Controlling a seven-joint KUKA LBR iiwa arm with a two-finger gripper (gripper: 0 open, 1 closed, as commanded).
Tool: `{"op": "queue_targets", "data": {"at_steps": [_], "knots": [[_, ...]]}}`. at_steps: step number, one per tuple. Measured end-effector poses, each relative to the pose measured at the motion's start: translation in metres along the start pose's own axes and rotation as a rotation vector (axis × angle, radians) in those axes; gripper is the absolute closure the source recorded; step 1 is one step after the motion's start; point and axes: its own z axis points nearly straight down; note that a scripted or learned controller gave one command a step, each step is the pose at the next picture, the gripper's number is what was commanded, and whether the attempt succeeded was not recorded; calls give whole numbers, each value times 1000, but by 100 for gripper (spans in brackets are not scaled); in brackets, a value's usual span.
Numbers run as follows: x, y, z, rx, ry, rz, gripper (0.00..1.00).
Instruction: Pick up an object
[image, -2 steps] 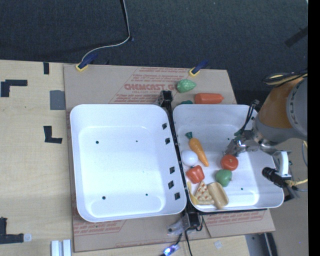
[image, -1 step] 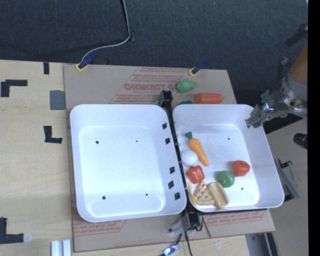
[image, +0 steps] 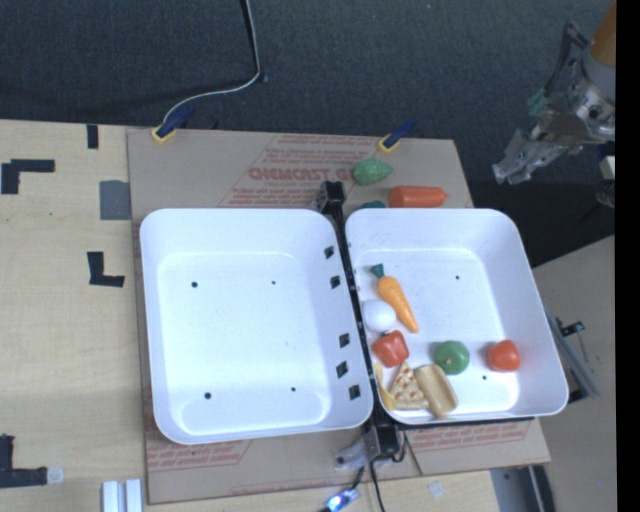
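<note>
My pincer (image: 520, 165) far right, off right bin (image: 500, 232); grip state unclear. Risk: carrot (image: 397, 300), white ball (image: 379, 316), red pepper (image: 391, 348) crowded, touching; may grab two or slip.

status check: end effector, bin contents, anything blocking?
End effector up off the bench, beyond the right bin's far corner, holding nothing. Carrot, tomato, other toy food in that bin. Nothing blocking.

The bench (image: 60, 300) bears a cardboard sheet (image: 290, 170) under two white bins (image: 240, 225).
</note>
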Motion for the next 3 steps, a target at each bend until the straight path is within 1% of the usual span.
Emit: {"op": "queue_targets", "data": {"at_steps": [1, 2, 3], "knots": [[12, -8, -89, 4, 1, 3, 100], [19, -38, -178, 3, 1, 5, 100], [-8, -73, -183, 13, 2, 8, 100]]}}
